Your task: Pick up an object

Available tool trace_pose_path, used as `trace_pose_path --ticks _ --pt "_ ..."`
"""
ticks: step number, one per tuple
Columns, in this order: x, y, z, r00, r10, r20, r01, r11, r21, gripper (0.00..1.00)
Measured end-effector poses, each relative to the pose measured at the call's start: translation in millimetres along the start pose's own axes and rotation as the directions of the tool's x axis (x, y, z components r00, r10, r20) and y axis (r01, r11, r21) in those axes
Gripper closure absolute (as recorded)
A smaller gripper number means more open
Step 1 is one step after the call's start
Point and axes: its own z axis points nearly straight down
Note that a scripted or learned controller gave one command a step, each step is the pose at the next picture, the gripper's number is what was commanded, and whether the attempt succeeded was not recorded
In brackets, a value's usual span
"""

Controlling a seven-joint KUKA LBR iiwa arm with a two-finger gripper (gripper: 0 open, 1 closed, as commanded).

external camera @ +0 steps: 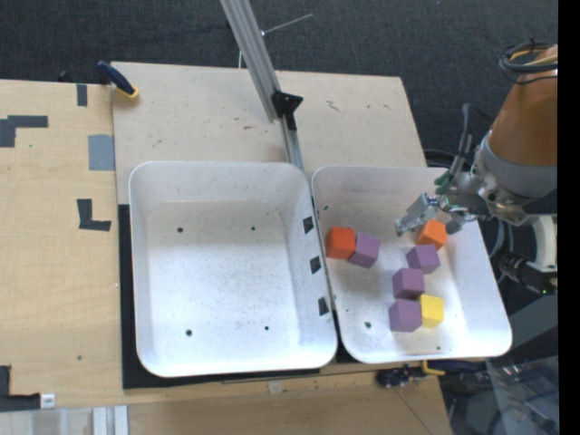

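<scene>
The claw (424, 217) sits low in the right bin (471, 333), near its far right side, right at an orange cube (433, 234) that lies just beside and partly under it. Whether it is open, closed or gripping that cube cannot be told from this slanted angle, since the metal parts blur together over the block

Just near of the orange cube a purple cube (423, 258) lies almost touching it, then another purple cube (408, 283), and nearer still a third purple cube (404, 315) pressed against a yellow cube (432, 310). To the left, by the bin's dividing wall, a second orange cube (341, 242) touches a purple cube (365, 249). The left bin (217, 188) lies beyond that, on the table (199, 107)

The likely trouble, as I judge it: the orange cube is crowded by its purple neighbour and close to the bin's right wall, so a closing claw may catch only a corner and squeeze the block out sideways, or nudge the purple one and lift nothing. A tilted grip could also let it drop on the way up
</scene>
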Motion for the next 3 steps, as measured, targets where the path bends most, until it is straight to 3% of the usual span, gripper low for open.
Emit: trace_pose_path --ticks 1,3 --pt "-0.3 -0.1 -0.1 1.0 0.0 0.0 0.0 1.0 0.0 0.0" --pt "14.2 -3.1 104.3 1.0 0.001 -0.001 -0.001 1.0 0.007 0.0"
